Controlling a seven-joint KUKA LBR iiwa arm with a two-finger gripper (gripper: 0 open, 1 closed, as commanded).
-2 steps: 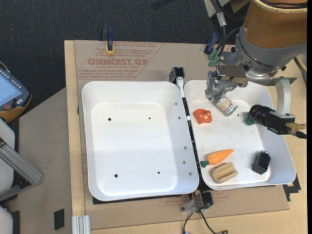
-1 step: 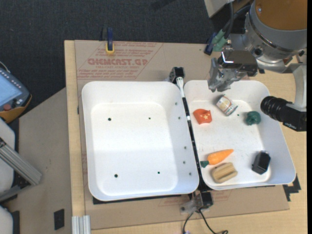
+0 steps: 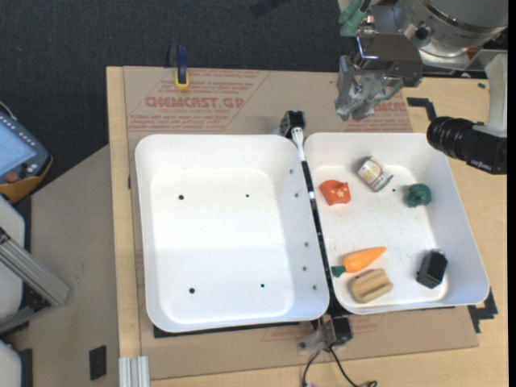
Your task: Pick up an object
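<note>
The right bin (image 3: 451, 216) holds several small items: a silver can (image 3: 372, 173), a red piece (image 3: 335, 192), a green lump (image 3: 418, 194), an orange carrot (image 3: 364, 258), a tan bread-like block (image 3: 369, 285) and a black block (image 3: 431, 269). My gripper (image 3: 360, 101) hangs high above the bin's far edge, behind the can and red piece. Nothing shows between its metal fingers (image 3: 351, 99).
The left bin (image 3: 218, 232) sits beside the right one, divided by a black clamp strip (image 3: 305, 180). A black camera (image 3: 468, 143) juts in at the right. A blue-yellow clamp (image 3: 181, 67) stands at the bench's far edge.
</note>
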